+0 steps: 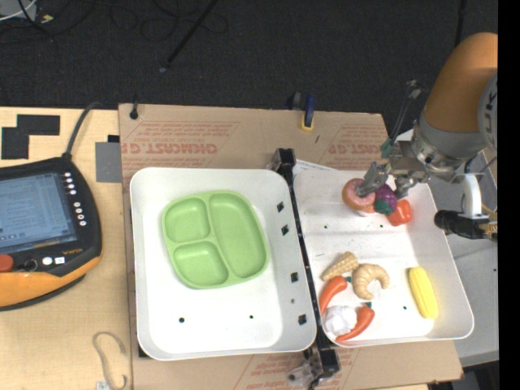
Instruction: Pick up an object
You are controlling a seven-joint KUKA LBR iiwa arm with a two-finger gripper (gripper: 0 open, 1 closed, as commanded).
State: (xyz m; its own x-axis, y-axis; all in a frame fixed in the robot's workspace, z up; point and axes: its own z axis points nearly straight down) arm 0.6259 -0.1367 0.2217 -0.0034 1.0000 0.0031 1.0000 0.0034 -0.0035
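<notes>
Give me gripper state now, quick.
Gripper: down in the right bin over the pink, purple and red toys; open or shut cannot be told, and no grasp shows.

This is a robotics lab rather than any kitchen: a teach pendant (36,230) with a lit screen lies at nine o'clock on the bench, and loose cables (122,6) trail over dark carpet at twelve. Two white bins (154,315) sit clamped on a cardboard sheet (203,136), holding a green divided plate (214,240) and plastic toy food (366,287).
</notes>
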